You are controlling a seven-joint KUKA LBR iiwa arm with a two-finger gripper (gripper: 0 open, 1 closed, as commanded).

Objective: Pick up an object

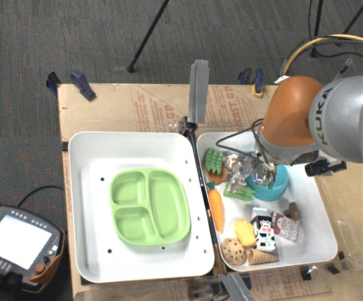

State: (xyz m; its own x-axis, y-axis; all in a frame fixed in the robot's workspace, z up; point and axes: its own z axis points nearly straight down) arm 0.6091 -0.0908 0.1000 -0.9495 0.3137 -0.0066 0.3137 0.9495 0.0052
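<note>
The gripper (251, 175) hangs low over the upper middle of the right bin (324, 231), just at the left rim of the blue bowl (275, 185), and how wide it stands cannot be told from this slanted view, since wrist hardware and cables clutter that spot; nothing can be made out held in it. No single thing is named by the task, so the nearest candidates matter most. Taking the blue bowl as landmark: a flat green piece (239, 193) lies against its lower left, practically under the gripper; the carrot (216, 209) lies further to the lower left, its long axis running roughly parallel to the wall between the bins, thick end toward the bowl and tip pointing away; a green ridged toy (214, 160) sits to the bowl's upper left. Well below the bowl are a yellow corn cob (245, 233), a cookie (234, 250), a cow-patterned carton (264, 226) and a small brown piece (293, 210). My judgement is that the coming move is a short drop onto what lies beside the bowl's left rim, with a risk of nudging the bowl itself. The left bin (84, 168) holds only a green divided plate (150, 207), far left of the bowl.
</note>
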